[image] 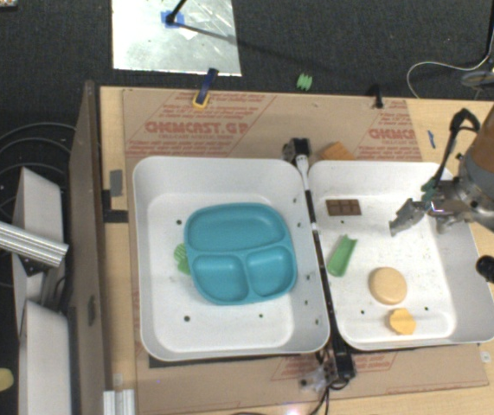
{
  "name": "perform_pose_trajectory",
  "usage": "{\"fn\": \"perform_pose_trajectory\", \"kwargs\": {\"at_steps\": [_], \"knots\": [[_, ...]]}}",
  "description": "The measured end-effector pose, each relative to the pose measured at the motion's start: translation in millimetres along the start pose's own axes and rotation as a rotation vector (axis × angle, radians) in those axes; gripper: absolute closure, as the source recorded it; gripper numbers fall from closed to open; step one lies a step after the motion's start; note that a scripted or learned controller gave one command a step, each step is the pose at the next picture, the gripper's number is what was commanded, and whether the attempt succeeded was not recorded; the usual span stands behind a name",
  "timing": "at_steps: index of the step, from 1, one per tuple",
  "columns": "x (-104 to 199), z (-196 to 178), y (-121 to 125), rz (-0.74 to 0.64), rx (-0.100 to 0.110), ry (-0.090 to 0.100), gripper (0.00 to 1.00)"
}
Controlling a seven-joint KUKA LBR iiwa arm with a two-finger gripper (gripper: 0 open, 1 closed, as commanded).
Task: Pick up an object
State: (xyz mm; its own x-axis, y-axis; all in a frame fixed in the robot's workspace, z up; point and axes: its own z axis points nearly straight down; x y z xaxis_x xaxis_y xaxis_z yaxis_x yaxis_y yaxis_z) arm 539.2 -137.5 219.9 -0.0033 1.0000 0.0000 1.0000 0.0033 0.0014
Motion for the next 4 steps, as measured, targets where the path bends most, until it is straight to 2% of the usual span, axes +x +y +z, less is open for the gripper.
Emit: {"fn": "perform_pose_trajectory", "kwargs": {"at_steps": [1, 2, 4], "knots": [[1.9, 133.4, -32.9, 0.003, 0.011, 0.003, 0.00], [1.3, 115.9, -28.6, 0.002, -0.002, -0.001, 1.00], [1.2, 95.0, -26.8, 0.002, -0.007, 0.000, 1.00]]}}
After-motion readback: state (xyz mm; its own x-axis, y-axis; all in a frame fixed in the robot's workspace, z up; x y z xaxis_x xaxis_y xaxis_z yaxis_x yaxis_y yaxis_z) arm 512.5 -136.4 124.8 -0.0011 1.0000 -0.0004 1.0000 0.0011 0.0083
